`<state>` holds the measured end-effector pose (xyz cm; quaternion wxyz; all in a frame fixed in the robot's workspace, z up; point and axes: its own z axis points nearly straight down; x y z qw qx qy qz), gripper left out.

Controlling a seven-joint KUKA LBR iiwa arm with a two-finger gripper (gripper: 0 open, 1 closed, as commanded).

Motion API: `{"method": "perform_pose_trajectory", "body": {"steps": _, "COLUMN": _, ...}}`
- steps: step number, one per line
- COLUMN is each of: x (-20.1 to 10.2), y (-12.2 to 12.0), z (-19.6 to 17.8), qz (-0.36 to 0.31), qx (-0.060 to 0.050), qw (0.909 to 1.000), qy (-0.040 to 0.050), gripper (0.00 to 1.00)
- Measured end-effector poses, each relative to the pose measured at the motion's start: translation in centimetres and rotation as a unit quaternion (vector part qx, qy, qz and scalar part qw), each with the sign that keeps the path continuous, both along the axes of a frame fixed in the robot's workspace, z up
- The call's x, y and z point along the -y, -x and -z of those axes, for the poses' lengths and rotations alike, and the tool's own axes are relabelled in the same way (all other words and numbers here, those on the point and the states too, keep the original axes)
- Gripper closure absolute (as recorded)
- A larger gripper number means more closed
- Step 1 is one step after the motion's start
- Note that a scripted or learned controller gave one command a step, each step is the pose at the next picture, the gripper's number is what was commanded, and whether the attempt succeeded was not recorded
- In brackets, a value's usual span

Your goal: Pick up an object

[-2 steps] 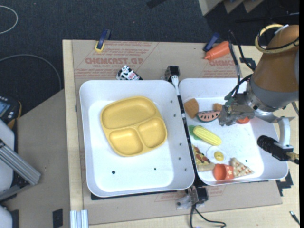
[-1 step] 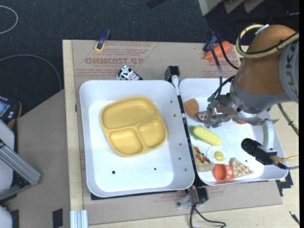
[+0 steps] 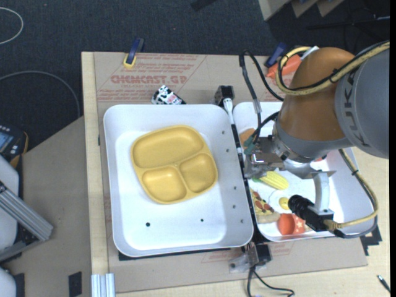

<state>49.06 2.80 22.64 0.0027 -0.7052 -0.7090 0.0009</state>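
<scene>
Claw (image 3: 258, 161) sits low over right bin (image 3: 352, 193), at its left wall; can't tell how far open it is or if it has hold of anything. Yellow corn-like piece (image 3: 273, 179) lies just below-right of claw. Red piece (image 3: 287, 223) further below. Yellow divided plate (image 3: 173, 163) in left bin (image 3: 124, 221), well left of claw.

arm (image 3: 322, 104) bent low, claw (image 3: 263, 159) downward

Grey arm (image 3: 365, 104), orange wrist band (image 3: 312, 91), black cables.
</scene>
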Motion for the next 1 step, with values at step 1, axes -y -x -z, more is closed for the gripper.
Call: {"method": "perform_pose_trajectory", "body": {"steps": 1, "x": 1.10, "y": -0.46, "z": 0.32, "qz": 0.003, "qx": 0.001, "qw": 1.0000, "qy": 0.0011, "gripper": 1.00}}
